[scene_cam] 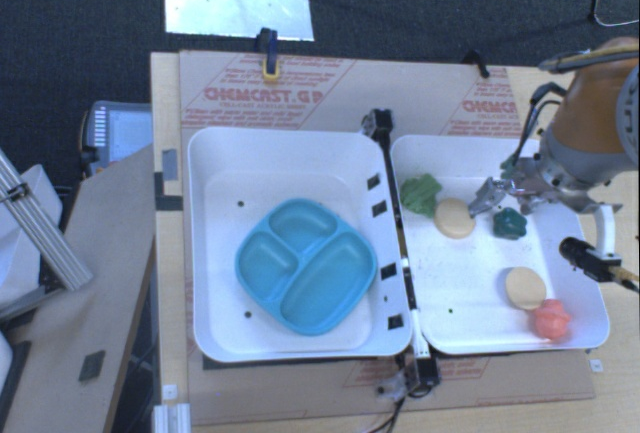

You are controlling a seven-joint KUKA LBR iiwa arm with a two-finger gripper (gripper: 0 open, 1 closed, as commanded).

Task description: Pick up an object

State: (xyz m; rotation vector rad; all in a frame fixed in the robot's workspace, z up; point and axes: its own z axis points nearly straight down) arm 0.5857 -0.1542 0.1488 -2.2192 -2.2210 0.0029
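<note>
the arm (590, 111) is reaching in from the right and hanging its gripper (497, 196) low over the right bin (470, 336), with the metal fingers (487, 198) sitting between a pale round piece (455, 218) and a small dark green lump (509, 223). nothing is showing between the fingers, and they are too small and blurred here for me to tell whether they are apart or together.

the right bin is holding five small things: a light green leafy piece (421, 193) near the divider, the pale round piece just beside it, the dark green lump under the wrist, a tan oval piece (525, 287) lower down, and a pink piece (551, 320) near the front corner, just beside the tan one. the left bin (215, 171) is carrying a blue sectioned plate (306, 264).

judging from where the gripper is hovering, the pale round piece or the dark green lump is looking like the likeliest target (both are lying close to the fingertips). to do this well, the gripper is needing to centre over one of them, not the gap between, and come down with a finger either side. the dark lump is looking smaller and easier to straddle; the round piece may be squirting sideways if pinched off centre.
</note>
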